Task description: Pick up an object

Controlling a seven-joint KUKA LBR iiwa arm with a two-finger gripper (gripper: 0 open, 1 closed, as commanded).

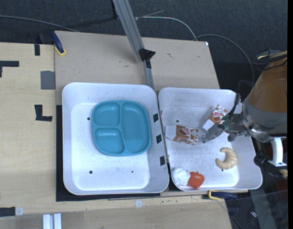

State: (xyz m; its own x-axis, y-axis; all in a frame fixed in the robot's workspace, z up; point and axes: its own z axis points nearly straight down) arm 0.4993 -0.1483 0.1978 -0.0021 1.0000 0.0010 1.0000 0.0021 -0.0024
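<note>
One gripper [209, 132], carried on the grey arm with the orange band [269, 92], sits low inside the right bin [194, 95], reaching in from the right. Its dark fingers point left and downward; whether they are spread or pressed together cannot be told, and no object is seen between them.

Objects in the right bin, by position relative to the gripper:
- A red and white packet [219, 113] lies just above the gripper, close beside it.
- A brown and white wrapper [185, 134] lies flat just left of the fingertips, near the bin centre; contact cannot be confirmed.
- A tan croissant [226, 158] lies below the gripper, apart from it, toward the lower right of the bin.
- A red tomato-like item [196, 180] rests at the lower edge, touching a white crumpled item [182, 176] on its left.

The left bin [75, 128] holds a teal divided plate [121, 128] with three compartments, set in its upper half.

Both bins stand side by side on the table [94, 56]. A grey metal bar [130, 23] slants across the table above the bins.
</note>
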